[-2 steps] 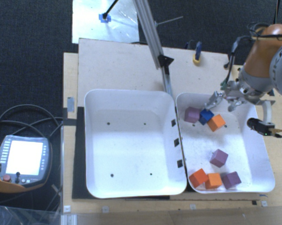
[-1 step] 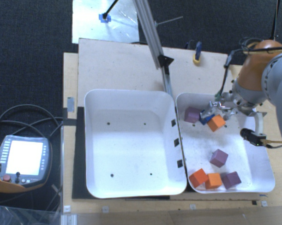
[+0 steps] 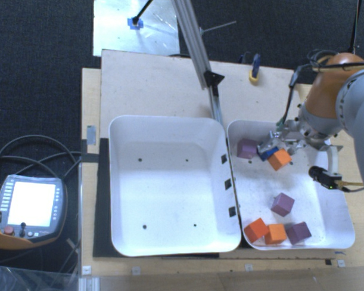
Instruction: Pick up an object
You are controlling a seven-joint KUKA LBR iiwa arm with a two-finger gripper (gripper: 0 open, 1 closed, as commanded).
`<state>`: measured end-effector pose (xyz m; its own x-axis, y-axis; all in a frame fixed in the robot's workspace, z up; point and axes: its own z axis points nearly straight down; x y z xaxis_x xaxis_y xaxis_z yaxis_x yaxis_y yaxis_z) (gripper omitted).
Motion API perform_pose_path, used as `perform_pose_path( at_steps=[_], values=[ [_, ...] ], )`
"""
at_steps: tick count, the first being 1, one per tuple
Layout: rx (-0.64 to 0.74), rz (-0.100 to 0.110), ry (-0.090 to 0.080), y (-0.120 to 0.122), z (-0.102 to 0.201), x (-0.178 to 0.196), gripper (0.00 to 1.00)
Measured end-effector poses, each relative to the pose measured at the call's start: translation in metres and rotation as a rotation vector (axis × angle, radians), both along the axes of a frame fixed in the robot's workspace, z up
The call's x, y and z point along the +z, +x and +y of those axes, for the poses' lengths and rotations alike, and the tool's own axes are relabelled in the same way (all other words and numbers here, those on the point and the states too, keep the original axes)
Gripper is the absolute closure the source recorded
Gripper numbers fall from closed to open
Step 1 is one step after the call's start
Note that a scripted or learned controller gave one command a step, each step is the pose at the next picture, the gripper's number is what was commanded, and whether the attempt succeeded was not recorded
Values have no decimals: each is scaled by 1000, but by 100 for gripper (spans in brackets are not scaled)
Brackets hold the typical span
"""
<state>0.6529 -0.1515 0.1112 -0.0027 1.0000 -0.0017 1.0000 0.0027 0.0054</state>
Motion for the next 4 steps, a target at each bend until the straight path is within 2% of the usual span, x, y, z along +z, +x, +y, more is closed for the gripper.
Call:
perform_pose_path(
  at_steps=[1,2,3,4],
  values=[
    [0,23,3,-5,-1,6,100],
    [-1,-2,-1,0,-10,56,100],
    [-1,-3,-1,-7,-15,108,100],
    [0,1,1,-6,-15,121,100]
  ],
)
